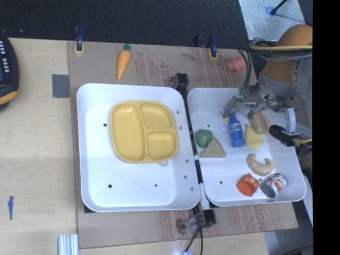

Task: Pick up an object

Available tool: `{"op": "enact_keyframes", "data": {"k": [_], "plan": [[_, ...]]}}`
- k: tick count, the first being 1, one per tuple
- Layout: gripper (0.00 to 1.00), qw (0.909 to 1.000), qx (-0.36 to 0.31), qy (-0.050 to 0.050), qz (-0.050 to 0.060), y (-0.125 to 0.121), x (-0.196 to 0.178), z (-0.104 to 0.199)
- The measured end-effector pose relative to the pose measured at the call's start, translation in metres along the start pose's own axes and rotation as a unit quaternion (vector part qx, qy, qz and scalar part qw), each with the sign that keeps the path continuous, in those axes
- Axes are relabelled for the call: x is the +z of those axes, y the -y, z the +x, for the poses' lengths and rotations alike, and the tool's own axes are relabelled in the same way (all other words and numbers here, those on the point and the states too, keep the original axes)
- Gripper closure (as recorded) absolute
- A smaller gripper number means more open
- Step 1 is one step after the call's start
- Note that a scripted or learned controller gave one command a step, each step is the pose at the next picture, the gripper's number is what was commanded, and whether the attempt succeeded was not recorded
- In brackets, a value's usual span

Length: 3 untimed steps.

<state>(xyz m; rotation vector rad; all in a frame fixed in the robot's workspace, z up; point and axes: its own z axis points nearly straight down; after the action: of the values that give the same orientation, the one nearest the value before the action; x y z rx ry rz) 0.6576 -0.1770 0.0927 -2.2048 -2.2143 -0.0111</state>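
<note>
In the right bin [223, 195] lie a blue bottle [236, 133] with a white cap, a green round piece [203, 137], a tan wedge [213, 150], a yellow piece [254, 139], a tan block [260, 122], a croissant [260, 165], a red cup [247, 185] and a small can [275, 184]. My gripper [242, 109] hangs at the bin's far side, just above the bottle's capped end. Its fingers stand spread, open, with nothing between them.
The left bin [95, 185] holds a yellow divided plate [143, 130]. A toy carrot [123, 61] and a pink piece [237, 64] lie on the brown board behind the bins. The arm's cables run along the right bin's far right corner.
</note>
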Motion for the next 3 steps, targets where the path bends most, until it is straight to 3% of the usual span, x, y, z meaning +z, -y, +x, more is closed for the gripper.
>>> {"op": "enact_keyframes", "data": {"k": [1, 2, 3], "plan": [[1.00, 1.0000, -0.004, 0.007, -0.002, 0.000, -0.011, -0.002], [0.00, 1.0000, -0.005, 0.003, 0.000, 0.000, -0.011, 0.001], [0.00, 1.0000, -0.002, 0.008, -0.001, 0.004, 0.002, 0.044]]}}
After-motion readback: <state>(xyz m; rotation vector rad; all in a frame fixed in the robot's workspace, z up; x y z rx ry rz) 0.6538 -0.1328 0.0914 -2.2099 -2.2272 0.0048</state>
